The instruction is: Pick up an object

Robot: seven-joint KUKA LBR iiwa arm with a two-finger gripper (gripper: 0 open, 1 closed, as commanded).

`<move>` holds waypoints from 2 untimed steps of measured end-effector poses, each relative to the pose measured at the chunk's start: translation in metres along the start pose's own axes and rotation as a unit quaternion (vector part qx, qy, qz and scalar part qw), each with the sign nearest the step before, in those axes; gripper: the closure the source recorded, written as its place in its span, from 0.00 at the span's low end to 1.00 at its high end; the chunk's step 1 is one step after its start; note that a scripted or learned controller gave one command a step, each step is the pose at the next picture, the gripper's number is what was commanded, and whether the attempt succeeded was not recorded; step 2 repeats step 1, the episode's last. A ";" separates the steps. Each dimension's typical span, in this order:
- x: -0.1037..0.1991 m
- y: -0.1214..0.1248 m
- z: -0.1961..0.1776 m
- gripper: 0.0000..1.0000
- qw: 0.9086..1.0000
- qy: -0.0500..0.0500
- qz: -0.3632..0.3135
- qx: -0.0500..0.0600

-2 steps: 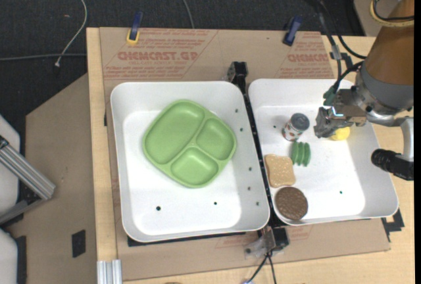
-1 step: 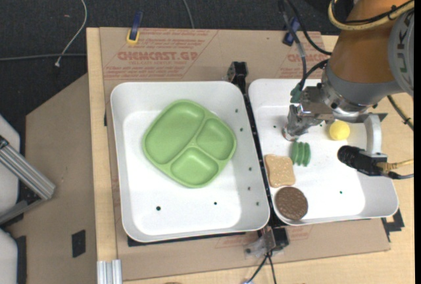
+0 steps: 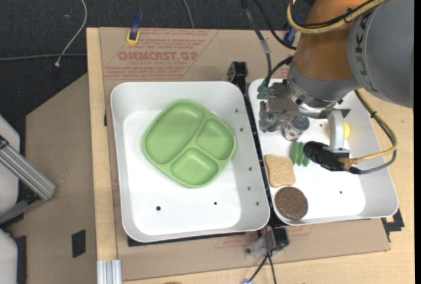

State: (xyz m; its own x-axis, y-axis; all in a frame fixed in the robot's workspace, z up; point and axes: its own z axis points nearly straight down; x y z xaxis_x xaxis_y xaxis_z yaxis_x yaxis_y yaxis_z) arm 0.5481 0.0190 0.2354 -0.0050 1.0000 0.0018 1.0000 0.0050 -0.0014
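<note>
**Seemingly unlifted: right-bin goods, arm low over them**

Still on the floor of the right bin, as far as can be judged:

- Toast: tan slice, flat, near the bin's left wall.
- Cookie: brown disc, flat, just below the toast at the near-left corner.
- Green piece: small, ridged, just right of the toast, touching a black part of the arm's gear.
- Yellow item: partly hidden beside a white post; kind not clear.
- Small round item: red and silver, directly under the wrist; too hidden to name.

Gripper: lowered into the bin's upper left, above the toast. Open or closed cannot be told; the wrist covers it.

Left bin: holds a green tray, three compartments, lying flat, well apart from the arm.

Progress, as a judgement: approach made, no object visibly raised. Grasp and lift remain.
</note>
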 end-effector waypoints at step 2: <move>0.057 0.016 -0.004 1.00 1.000 0.000 -0.001 -0.002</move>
